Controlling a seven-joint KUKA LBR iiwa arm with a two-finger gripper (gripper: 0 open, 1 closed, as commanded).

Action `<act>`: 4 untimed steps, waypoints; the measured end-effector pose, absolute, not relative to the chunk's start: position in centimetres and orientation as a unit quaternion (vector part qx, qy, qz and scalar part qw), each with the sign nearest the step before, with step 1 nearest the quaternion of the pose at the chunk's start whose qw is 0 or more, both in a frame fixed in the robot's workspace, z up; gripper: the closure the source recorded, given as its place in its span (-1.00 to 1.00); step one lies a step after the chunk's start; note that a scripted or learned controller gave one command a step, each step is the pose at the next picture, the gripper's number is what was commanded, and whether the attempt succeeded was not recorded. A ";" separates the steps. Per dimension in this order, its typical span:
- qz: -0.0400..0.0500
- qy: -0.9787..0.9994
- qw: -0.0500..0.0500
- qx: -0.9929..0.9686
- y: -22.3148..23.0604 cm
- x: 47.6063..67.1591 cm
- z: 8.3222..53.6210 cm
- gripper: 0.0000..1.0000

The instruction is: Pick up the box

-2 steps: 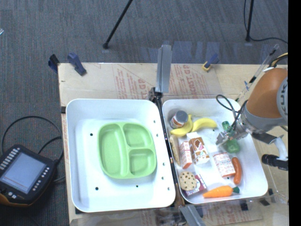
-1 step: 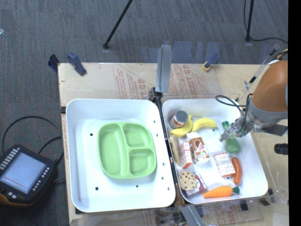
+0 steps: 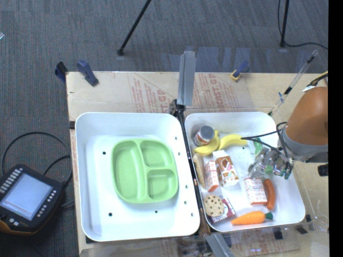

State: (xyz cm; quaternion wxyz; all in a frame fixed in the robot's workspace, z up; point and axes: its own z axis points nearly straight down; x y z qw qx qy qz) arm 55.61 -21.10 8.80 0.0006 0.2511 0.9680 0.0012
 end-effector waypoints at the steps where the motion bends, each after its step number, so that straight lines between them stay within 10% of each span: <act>1: 0.001 0.995 0.001 0.096 -21.1 54.5 12.5 1.00; 2: 0.002 0.998 0.000 -0.070 -21.0 52.1 11.4 1.00; 3: 0.002 0.993 0.001 -0.116 -21.2 57.4 8.7 1.00; 4: 0.002 0.966 0.001 -0.260 -20.9 56.0 9.3 1.00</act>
